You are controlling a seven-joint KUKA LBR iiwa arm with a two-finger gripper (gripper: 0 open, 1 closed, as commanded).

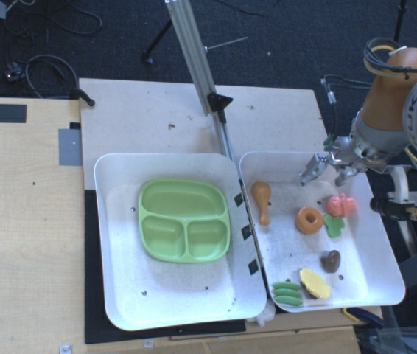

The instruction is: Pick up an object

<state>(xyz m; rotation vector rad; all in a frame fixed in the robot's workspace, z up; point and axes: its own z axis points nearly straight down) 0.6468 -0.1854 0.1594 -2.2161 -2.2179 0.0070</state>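
- Two smooth white bins: left bin (pixel 113 198) carries a glossy green divided plate (pixel 184 220).
- Gripper (pixel 328 169) hovers above right bin (pixel 385 264), metal jaws spread, gripping nothing.
- Ring-shaped orange doughnut (pixel 309 220) lies nearby.

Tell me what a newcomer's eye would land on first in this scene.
First, the bright green divided plate, lying flat in the left bin. Next, the cluster of small toy foods in the right bin: a drumstick near the divider, an orange donut mid-bin, green pea pods at the front. The gripper hovers over that bin's far right corner.
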